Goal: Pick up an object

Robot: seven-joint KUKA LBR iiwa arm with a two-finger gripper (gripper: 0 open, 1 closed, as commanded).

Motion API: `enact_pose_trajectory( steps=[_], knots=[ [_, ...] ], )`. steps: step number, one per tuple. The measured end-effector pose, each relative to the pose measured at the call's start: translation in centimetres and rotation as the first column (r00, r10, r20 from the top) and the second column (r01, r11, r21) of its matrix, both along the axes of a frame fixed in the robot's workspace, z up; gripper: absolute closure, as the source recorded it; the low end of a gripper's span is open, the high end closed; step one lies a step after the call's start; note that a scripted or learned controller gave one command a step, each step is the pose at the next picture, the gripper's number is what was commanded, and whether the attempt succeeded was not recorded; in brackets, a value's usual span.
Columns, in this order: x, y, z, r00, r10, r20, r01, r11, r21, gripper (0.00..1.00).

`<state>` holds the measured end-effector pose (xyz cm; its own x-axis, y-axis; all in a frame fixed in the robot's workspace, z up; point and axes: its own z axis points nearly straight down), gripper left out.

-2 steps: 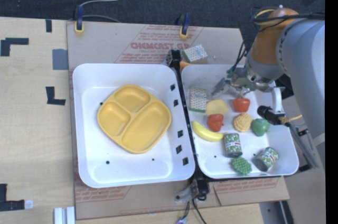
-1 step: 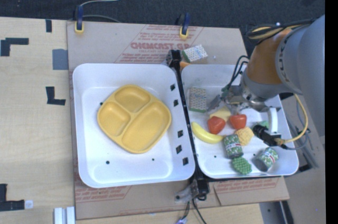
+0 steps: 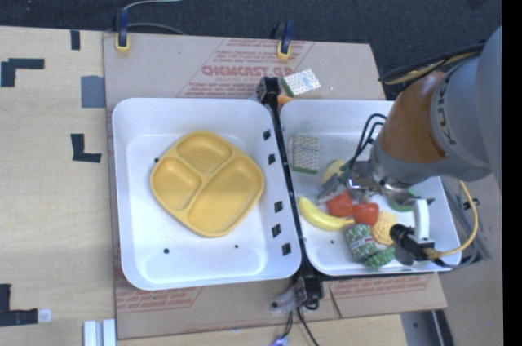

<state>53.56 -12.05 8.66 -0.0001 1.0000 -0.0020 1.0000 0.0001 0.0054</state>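
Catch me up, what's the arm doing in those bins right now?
The KUKA arm is reaching into the right bin, its gripper down among a pile of toy food: a banana, a red piece, corn. Whether anything is grasped can't be seen. The left bin holds a yellow divided plate.

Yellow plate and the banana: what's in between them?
In the camera view, the black divider where the two white bins meet lies between the yellow plate and the banana.

The arm [image 3: 444, 120] (cut off at right) hides the right bin's [image 3: 347, 120] middle.
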Motion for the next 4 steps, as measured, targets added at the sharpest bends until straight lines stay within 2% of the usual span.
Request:
enact_pose_trajectory(
  steps=[1, 2, 3, 4],
  knots=[
    [0.1, 0.1, 1.0, 1.000, 0.000, 0.002, 0.000, 1.000, 0.001, 1.00],
    [-0.4, 8.3, 9.8, 1.000, 0.003, -0.006, -0.003, 1.000, 0.003, 1.00],
    [-1.7, 4.9, 13.2, 1.000, 0.001, -0.005, -0.001, 1.000, 0.001, 1.00],
    [-2.0, 11.3, 16.8, 1.000, 0.002, -0.006, -0.002, 1.000, 0.002, 1.00]
  ],
)
